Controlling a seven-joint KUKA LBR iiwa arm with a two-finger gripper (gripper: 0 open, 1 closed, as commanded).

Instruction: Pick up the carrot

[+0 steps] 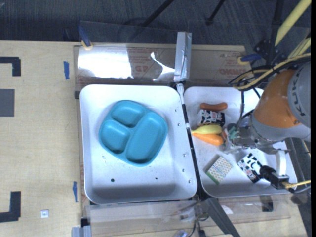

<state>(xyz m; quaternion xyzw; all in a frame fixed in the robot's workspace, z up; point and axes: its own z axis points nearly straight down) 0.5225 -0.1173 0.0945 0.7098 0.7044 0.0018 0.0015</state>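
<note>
Hovering in the right bin [291, 191], the claw [231, 136] sits just right of the carrot [209, 139]; its grip state cannot be told.

Only part of a word reads — "KU" on the arm [302, 90]; other printing is too blurred.

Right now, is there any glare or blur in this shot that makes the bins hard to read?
Camera view: strong glare on the clear sheet behind the left bin; both bins evenly lit, the blue tray sharp; the carrot is readable, though the claw beside it is dark and cluttered.
</note>
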